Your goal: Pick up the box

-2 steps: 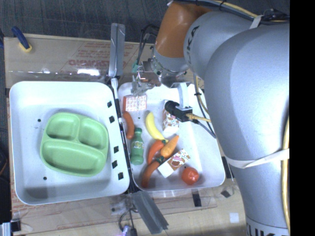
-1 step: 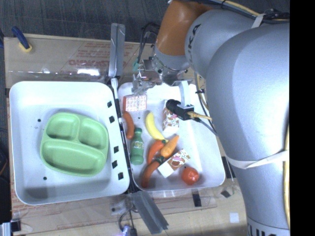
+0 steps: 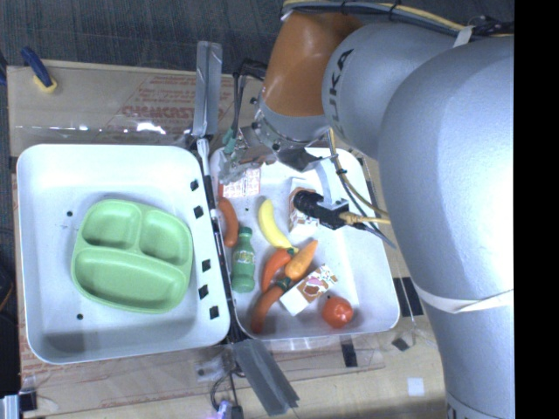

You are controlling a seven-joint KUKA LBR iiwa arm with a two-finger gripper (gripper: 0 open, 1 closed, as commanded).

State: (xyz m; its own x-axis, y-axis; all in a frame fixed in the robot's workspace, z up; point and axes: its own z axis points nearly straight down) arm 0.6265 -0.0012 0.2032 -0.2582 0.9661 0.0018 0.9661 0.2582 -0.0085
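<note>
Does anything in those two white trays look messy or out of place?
Slightly. The right bin is a jumble: a carrot lies across a small box, crowded by a banana and tomato. The green tray sits neatly.

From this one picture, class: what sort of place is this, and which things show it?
Probably a robot lab's test bench: a grey arm over two white bins, toy food like a banana, and a green tray.

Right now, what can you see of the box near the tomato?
The box is small and white, printed with red and brown marks, likely cardboard. It lies flat, slanted, in the right bin near the front. The carrot overlaps its upper end, and the tomato sits against its right side.
</note>
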